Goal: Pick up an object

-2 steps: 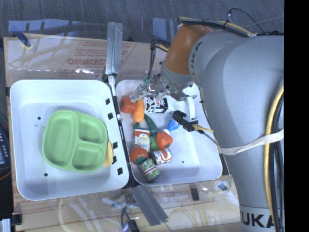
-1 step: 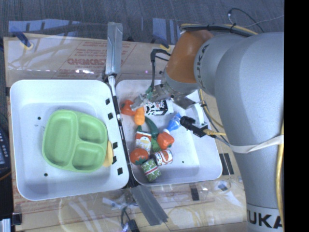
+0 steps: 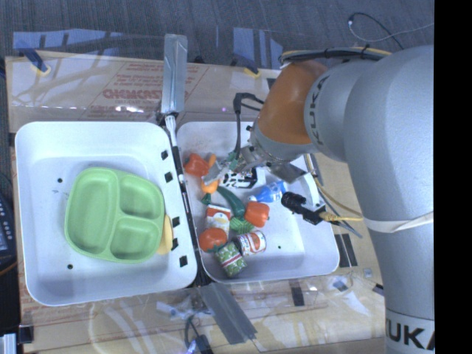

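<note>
Grey metal and an orange band mark the arm (image 3: 354, 116), which reaches in from the right and bends down over the right-hand bin (image 3: 324, 245). Its gripper (image 3: 237, 169) hangs low over the upper middle of that bin, right among the small toys. From this slanted overhead angle I cannot tell how far the gripper is spread, nor whether it has hold of anything; a black-and-white patterned piece (image 3: 242, 178) sits just at its tip.

Close around the tip lie an orange-red toy (image 3: 196, 165) to the left and a small orange piece (image 3: 209, 186) just below that. A dark green pepper-like shape (image 3: 232, 200) curves away beneath the gripper, with a blue item (image 3: 268, 192) to its right. Further down sit an orange bell-pepper shape (image 3: 257, 213), a small carton with a red label (image 3: 218, 217), a red tomato-like ball (image 3: 212, 238), a little can with a red and white label (image 3: 253, 243) and a green can (image 3: 230, 259) near the bin's front edge. A black connector (image 3: 299, 203) and cables trail from the arm along the bin's right side.

Beyond a divider, the left-hand bin (image 3: 44, 271) holds a pale green sectioned plate (image 3: 114, 214), with a sliver of yellow (image 3: 167, 234) tucked against its right rim.
</note>
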You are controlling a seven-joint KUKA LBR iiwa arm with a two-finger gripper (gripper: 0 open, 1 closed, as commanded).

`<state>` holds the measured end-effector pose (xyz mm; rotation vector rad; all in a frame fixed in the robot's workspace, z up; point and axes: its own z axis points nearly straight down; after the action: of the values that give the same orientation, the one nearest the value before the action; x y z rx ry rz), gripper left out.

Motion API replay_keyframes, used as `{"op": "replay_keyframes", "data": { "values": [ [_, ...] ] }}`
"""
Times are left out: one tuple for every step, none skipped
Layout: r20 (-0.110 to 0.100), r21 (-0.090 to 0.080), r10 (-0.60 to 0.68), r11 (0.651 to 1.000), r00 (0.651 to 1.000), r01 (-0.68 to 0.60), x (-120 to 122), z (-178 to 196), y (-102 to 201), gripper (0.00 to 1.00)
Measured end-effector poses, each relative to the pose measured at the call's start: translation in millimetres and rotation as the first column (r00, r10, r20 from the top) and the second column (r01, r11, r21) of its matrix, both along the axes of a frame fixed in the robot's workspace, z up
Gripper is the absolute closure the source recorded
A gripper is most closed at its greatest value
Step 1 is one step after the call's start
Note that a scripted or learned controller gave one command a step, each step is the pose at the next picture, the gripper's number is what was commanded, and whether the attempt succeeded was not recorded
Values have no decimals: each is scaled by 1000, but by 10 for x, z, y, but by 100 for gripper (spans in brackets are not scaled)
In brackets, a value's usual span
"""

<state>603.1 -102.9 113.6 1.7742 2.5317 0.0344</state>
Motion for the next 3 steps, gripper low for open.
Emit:
{"op": "replay_keyframes", "data": {
  "values": [
    [-51, 10, -48, 999, 998, 48, 313, -192, -46, 0],
    [-52, 10, -43, 999, 998, 44, 313, -97, -42, 100],
    [-55, 10, -250, 968, 967, 251, -24, 785, 764, 100]
  ]
}}
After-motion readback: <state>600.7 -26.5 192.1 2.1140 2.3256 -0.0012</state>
